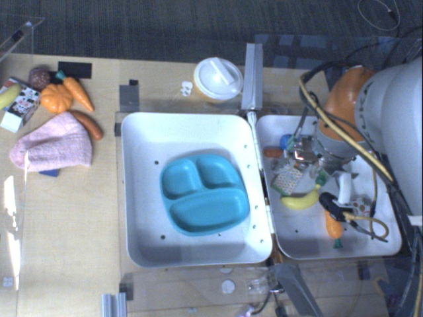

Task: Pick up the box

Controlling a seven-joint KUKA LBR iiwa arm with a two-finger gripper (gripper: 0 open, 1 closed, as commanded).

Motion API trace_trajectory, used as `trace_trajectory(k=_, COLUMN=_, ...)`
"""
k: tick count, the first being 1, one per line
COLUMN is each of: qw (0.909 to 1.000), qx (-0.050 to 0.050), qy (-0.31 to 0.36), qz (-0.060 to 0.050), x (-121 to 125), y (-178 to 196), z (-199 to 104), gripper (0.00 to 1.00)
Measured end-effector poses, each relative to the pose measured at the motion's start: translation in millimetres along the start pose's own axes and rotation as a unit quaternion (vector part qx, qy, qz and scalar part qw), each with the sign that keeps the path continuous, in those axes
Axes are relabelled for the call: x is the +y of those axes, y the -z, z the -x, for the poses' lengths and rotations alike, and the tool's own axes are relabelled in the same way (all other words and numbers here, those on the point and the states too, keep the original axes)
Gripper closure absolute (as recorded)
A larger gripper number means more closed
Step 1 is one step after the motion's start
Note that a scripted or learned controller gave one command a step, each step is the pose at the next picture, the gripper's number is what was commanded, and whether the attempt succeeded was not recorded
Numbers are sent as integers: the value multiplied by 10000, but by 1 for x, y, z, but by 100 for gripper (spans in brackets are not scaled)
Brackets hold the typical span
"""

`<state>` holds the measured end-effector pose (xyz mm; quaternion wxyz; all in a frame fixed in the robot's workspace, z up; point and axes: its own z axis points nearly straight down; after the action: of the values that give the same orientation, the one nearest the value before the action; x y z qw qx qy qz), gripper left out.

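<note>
A pale wooden bench under dark carpet carries two shallow white bins side by side, and the divided blue plate lying in the middle of the left bin serves as the marker for everything else.

To the right of the plate, past the wall between the bins, lies the right bin. The grey arm comes in over it from further right, its orange band above and to the right of the plate. The gripper hangs low over the upper part of this bin, right of the plate's top edge. Cables and the wrist crowd it, so whether it is open or closed cannot be told, nor whether it has hold of anything.

The box (a small speckled grey thing, seen at a tilt) lies on the right bin's floor, right of the plate at about its mid-height, just below the gripper. Whether the two touch cannot be judged. A banana lies right against the box's lower side. Further right of the plate and lower sits a small orange carrot.

Straight above the plate, outside the bins, stands a round white lid. Well to the plate's left lies a pink cloth, and above the cloth a cluster of toy food: a small orange pumpkin and another carrot.
</note>
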<state>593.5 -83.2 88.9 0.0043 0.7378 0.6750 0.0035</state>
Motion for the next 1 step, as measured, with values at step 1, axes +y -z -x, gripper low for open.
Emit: trace_trajectory(k=1, qw=10000, qx=-6, qy=-1, qz=23, x=2, y=11, z=1, gripper=100)
